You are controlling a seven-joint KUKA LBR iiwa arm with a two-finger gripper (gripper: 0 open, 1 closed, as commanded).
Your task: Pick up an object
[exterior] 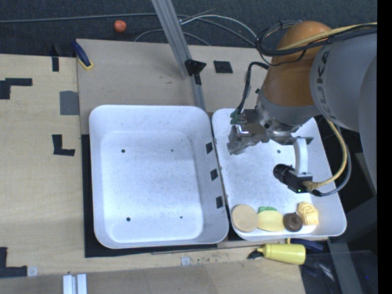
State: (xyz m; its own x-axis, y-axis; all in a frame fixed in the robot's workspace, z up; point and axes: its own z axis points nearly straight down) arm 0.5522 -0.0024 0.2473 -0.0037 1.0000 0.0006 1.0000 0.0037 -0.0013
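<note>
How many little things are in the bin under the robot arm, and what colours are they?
Tan round piece: 1
Green piece: 1
Pale yellow piece: 1
Dark brown round piece: 1
Yellow block: 1
Total: 5, all along the near edge of the right bin.

The grey arm with its orange band reaches over the right shallow white plastic bin (327, 164), its end effector (240, 141) hanging near that bin's upper left corner. Along the bin's near wall lie a tan round disc (244, 217), a pale yellow rounded piece (269, 221), a small green piece (266, 210), a dark brown ring (293, 223) and a yellow blocky toy (308, 213). The left white bin (147, 176) sits beside it on the worktop (37, 182).
</note>
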